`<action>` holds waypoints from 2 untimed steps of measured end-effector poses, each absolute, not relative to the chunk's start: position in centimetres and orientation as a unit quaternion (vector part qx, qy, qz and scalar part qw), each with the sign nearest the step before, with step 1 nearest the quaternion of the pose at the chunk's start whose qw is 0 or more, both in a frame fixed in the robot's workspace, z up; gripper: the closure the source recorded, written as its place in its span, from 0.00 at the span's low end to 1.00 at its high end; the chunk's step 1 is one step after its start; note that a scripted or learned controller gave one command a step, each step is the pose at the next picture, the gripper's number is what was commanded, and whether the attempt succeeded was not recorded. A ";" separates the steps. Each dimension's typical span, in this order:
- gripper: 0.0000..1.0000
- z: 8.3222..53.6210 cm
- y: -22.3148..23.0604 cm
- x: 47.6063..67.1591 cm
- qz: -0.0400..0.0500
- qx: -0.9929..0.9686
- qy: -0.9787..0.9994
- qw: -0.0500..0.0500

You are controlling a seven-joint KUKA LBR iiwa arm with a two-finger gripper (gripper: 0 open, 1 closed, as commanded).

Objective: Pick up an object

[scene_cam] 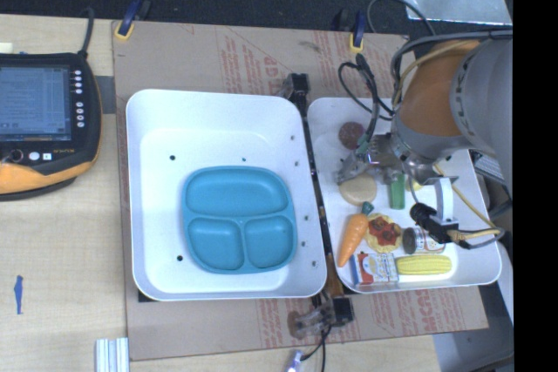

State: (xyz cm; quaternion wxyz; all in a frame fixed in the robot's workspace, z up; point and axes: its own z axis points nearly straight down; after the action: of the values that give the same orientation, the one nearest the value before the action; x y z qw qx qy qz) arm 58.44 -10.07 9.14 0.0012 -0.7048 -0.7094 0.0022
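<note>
The right bin [488, 274] holds several toy foods. An orange carrot [352, 237] lies at its left edge beside a pizza slice [384, 232]. A yellow corn cob [424, 265] rests along the front wall, next to a red and white packet [377, 268]. A beige round piece [357, 188] sits just below my gripper [368, 156], and a brown round piece [351, 133] lies behind it. A green bottle [398, 190] stands under the wrist. The gripper hangs low over the bin's back left part, close to the beige piece; nothing shows in its grasp.
The left bin [148, 126] carries a blue divided plate [237, 217]. A tablet pendant [44, 113] lies on the bench at the far left. Cables [366, 91] loop behind the right bin. The grey arm [471, 100] covers the right bin's back right corner.
</note>
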 end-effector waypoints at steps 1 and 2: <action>1.00 10.3 -10.2 58.5 0.002 -0.704 -0.710 0.001; 0.00 10.3 -10.2 58.5 0.002 -0.704 -0.710 0.001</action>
State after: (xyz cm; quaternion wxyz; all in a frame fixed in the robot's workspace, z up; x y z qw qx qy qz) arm 58.51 -10.20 10.26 0.0008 -0.7042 -0.7100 0.0024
